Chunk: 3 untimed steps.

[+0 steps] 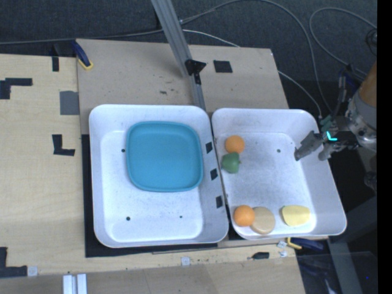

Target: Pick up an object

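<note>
The right bin (306, 124) holds several small objects. An orange ball (234, 144) and a green ball (231, 163) lie against its left wall. Along the front wall sit another orange ball (244, 215), a tan round piece (263, 220) and a yellow piece (296, 215). My gripper (313, 147) hangs over the bin's right rim, well away from all of them, open with nothing between its dark fingers (304, 147).
The left bin (104, 176) carries a blue square plate (164, 155). A grey metal bar (177, 35) slants down to the gap between the bins. Cables (294, 23) trail across the dark floor at the back right.
</note>
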Tool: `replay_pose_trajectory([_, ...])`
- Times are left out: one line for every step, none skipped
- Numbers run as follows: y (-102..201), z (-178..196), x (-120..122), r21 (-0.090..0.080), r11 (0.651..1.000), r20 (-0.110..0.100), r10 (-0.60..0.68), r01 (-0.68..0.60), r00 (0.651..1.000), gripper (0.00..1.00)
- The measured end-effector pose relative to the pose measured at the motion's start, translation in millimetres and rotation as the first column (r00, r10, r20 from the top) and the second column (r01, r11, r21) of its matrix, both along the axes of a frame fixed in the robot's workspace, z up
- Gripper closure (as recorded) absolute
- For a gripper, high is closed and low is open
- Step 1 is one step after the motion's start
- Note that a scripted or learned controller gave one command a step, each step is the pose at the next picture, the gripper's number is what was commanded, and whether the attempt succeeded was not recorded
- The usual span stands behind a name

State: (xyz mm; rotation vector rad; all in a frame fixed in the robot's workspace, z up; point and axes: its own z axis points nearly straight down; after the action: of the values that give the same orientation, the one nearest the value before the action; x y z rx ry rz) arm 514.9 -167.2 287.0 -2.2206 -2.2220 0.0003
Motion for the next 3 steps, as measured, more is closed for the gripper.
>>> replay_pose_trajectory([0,0,0,0.0,1.0,0.0,0.0,0.0,1.0,0.0])
replay_pose_trajectory([1,-50,-10,0.001,1.0,-0.005,0.0,0.0,1.0,0.0])
replay_pose_trajectory([1,-112,-16,0.001,1.0,-0.006,0.0,0.0,1.0,0.0])
